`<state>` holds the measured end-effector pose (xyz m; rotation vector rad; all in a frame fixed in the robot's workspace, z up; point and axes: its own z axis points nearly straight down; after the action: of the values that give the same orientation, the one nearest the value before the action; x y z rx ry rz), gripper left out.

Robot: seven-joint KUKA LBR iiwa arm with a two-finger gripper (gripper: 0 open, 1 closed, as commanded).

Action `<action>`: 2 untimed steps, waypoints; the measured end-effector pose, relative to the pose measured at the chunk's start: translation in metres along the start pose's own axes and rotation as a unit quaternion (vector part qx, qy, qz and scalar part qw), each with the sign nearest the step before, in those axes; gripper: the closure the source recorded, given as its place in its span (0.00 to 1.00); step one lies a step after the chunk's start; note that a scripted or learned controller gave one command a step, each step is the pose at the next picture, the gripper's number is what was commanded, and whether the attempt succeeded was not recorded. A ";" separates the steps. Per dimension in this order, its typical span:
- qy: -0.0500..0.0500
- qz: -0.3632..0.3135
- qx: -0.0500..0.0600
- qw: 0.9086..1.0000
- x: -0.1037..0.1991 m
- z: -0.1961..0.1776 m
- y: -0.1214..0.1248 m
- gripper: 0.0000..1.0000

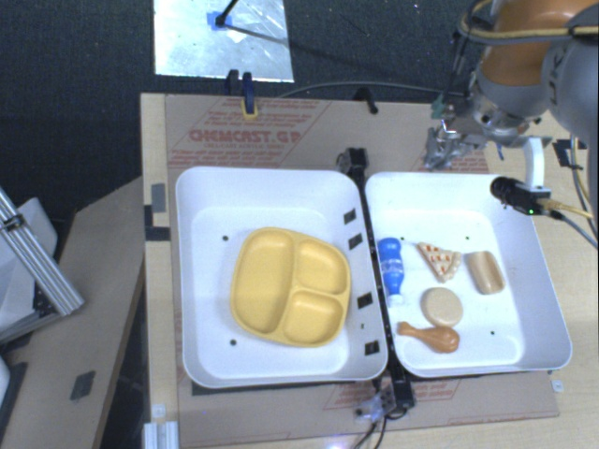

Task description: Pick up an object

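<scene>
Here, two white bins sit side by side on the tabletop [281,134]. The left bin [201,251] holds one yellow divided tray [290,286]. The right bin [533,288] holds five: blue bottle [390,267], pizza slice [440,260], bread loaf [485,272], round bun [441,306], drumstick [430,336]. My tool [447,143] hovers beyond its far edge; its grip I cannot tell.

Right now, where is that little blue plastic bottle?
The small blue plastic bottle lies in the right white bin, along its left wall beside the divider, with the triangular pizza slice toy to its right and the round tan bun lower right.
</scene>
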<state>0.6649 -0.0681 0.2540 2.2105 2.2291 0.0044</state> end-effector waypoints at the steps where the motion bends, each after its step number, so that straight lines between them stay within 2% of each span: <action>1: 0.000 0.000 0.000 1.000 0.051 -0.005 0.001 1.00; 2: 0.001 0.000 0.001 1.000 0.099 -0.002 -0.007 1.00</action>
<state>0.6573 0.0312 0.2557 2.2114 2.2321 0.0028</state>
